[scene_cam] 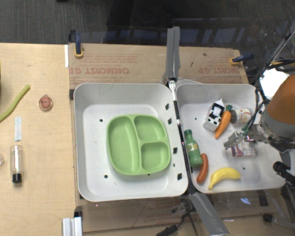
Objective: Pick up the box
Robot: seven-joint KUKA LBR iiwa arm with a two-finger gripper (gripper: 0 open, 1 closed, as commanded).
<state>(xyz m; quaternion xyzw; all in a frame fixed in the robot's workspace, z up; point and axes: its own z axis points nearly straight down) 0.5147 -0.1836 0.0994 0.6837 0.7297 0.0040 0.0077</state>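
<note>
A small white box with black markings (pixel 214 115) lies tilted in the upper middle of the right bin (pixel 265 183), with a carrot (pixel 223 123) leaning against its right side. My gripper (pixel 239 139) hangs low over the bin's right half, below and to the right of that box and apart from it. Directly under the gripper lies a small pinkish packet (pixel 244 151). The arm's orange band (pixel 286 104) is at the right edge of the view.
The right bin also holds a green bottle (pixel 191 146), a red pepper (pixel 202 167), a banana (pixel 224 176) and a small pale jar (pixel 242 115). A green divided plate (pixel 137 144) lies in the left bin (pixel 88 132). Loose items lie on the bench at left.
</note>
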